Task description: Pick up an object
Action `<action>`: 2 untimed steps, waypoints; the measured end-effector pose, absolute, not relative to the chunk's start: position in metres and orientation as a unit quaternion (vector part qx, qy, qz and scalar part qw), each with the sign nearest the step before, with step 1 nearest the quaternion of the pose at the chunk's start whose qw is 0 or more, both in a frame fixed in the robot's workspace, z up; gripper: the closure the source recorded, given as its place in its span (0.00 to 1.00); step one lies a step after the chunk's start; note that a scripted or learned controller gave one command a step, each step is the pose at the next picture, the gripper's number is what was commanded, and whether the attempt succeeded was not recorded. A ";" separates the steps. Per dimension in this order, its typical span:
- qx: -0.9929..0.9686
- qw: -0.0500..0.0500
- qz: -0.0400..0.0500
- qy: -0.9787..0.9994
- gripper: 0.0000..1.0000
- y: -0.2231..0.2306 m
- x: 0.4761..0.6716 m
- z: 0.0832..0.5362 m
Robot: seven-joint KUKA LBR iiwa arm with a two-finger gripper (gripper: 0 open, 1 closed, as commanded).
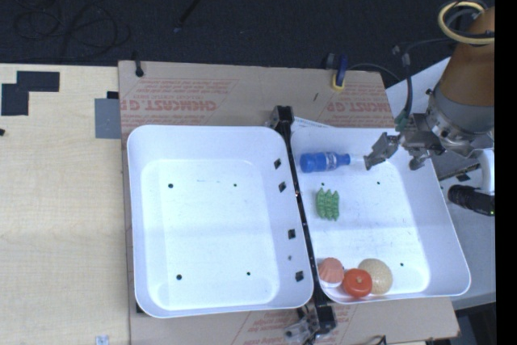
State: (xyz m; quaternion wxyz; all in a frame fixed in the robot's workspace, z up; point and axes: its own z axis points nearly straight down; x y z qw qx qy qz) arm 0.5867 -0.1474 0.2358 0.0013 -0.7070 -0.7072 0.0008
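While no obj sits between the fingers, the nearest candidate is a blue bottle [324, 162], lying on its side w/ a pale cap end pointing right, in the upper-left part of the right bin [436, 214]. Just below it, apart from it: a small green ridged piece [327, 204], roughly centre-left of that bin. At the bin's lower-left corner, three items clustered and touching: a pale pink round obj [330, 270], a red-orange round obj [357, 283] and a tan ball [376, 274].

Left bin [153, 174] fills centre-left of frame; only small dark dots show on its floor. Both bins rest on a cardboard sheet [226, 97] w/ red print.

Gripper [401, 151] is at right of frame, over the right bin's upper edge, just right of the bottle's cap and not touching it. Fingers look spread apart, nothing in them. Arm [468, 85] comes in from upper right; its upper part is cut off by the frame edge.

Hard to make out: the exact type of the three clustered items, and the clamp hardware at bottom centre.
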 end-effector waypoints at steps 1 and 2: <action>-0.709 0.006 0.004 -0.705 0.00 -0.174 0.524 0.156; -0.709 -0.006 -0.003 -0.705 0.00 -0.189 0.475 0.319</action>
